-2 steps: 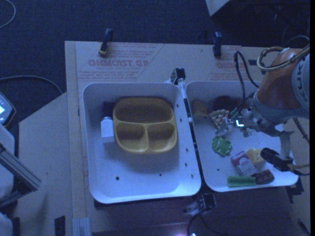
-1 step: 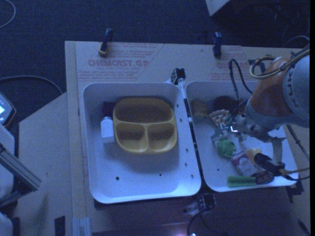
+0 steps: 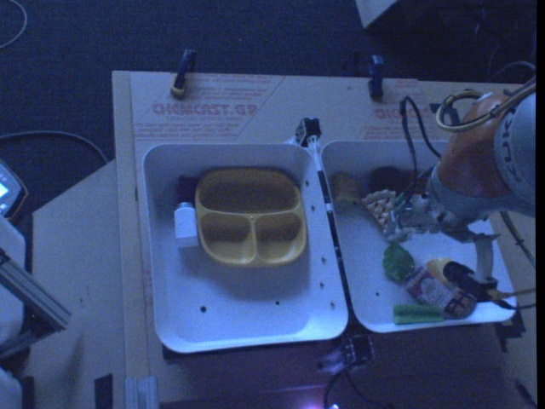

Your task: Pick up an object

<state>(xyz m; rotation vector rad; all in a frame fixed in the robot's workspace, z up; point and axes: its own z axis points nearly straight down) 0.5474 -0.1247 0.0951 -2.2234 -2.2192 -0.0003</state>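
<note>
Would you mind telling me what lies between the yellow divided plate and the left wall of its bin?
In the camera view, a small white bottle stands between the yellow divided plate and the left bin's wall.

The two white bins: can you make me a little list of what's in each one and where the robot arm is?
left bin: yellow divided plate, small white bottle touching its left edge
right bin: green leafy piece, green flat piece, patterned packet, tan lump, dark round thing
arm: reaching in over the right bin
gripper: low over the right bin, above a speckled item
light: dim, so small things are hard to name
</note>
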